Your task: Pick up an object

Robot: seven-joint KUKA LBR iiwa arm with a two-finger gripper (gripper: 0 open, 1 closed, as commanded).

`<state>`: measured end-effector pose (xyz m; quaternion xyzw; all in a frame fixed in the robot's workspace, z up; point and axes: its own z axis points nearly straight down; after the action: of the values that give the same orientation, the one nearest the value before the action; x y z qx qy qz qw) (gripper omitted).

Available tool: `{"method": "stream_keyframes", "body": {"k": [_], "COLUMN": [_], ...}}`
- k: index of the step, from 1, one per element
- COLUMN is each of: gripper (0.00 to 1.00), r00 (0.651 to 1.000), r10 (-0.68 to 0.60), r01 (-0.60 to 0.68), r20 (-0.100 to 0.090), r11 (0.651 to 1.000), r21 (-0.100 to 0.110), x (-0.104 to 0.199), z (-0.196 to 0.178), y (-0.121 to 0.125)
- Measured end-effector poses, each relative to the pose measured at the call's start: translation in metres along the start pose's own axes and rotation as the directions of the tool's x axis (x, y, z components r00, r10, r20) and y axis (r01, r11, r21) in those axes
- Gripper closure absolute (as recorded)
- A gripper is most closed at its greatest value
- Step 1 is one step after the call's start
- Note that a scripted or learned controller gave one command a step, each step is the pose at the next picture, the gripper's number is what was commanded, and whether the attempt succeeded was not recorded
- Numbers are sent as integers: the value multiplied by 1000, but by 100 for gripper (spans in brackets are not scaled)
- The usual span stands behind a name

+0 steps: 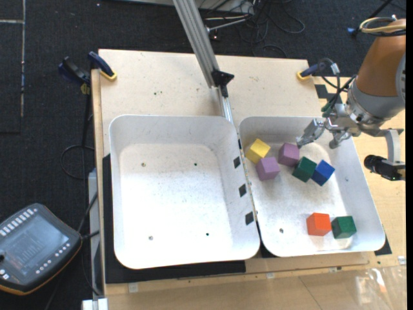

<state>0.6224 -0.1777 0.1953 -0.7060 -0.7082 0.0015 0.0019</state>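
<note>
A cluster of blocks (pixel 288 161) lay in the right bin (pixel 364 192), seemingly just below-left of the gripper (pixel 324 134).

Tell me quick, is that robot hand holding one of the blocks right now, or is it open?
Hand: open, fingers spread, holding nothing, hovering over the right bin just above the purple block and dark green block.

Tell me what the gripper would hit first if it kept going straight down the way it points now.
Probably the purple cube or the dark green cube beside it: the gripper hangs above the right bin, aimed down-left toward that cluster. Depth is unclear from this slant.
</note>
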Motion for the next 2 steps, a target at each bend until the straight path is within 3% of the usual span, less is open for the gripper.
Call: {"method": "stream_keyframes", "body": {"k": [1,2], "gripper": [0,100], "r00": [1000,1000], "r10": [3,3], "r01": [-3,-3], "r20": [0,2], "r11": [1000,1000], "r21": [1,-8], "x": [-4,-4], "z": [63,48], "y": [1,3]}}
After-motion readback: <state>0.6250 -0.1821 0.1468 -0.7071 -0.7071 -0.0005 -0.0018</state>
